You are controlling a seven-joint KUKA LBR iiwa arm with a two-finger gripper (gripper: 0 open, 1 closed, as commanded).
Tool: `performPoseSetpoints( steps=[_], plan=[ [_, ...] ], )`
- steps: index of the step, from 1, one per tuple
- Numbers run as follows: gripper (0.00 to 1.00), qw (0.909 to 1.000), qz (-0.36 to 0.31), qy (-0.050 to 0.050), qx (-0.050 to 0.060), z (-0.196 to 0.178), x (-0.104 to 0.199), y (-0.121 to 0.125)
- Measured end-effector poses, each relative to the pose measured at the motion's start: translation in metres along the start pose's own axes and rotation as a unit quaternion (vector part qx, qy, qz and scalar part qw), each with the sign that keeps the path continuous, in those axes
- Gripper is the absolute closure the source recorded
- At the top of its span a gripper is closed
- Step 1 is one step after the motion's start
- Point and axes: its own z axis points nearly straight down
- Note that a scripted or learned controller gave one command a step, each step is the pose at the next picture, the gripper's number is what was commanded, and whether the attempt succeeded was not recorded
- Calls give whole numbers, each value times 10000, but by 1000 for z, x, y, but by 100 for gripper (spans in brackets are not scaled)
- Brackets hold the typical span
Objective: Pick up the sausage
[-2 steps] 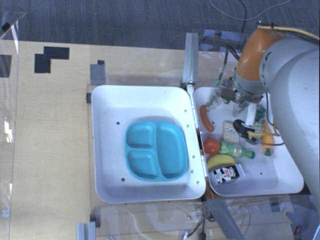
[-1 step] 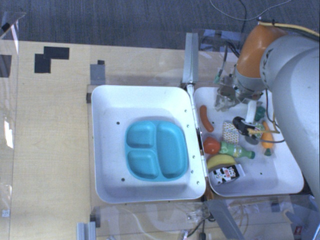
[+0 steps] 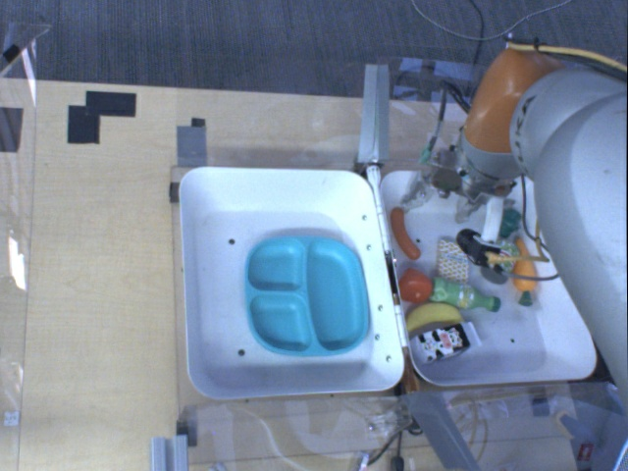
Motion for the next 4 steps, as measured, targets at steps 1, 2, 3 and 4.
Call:
performPoseSetpoints(
  steps=[1, 2, 3, 4],
  plan=[
    [0, 10000, -7, 2, 25, 11, 0, -2],
    [100, 10000, -37, 16, -3, 0, 3, 0],
    [0, 10000, -40, 14, -1, 0, 3, 0],
    [0, 9966, 826, 20, 24, 11, 1, -11]
  ],
)
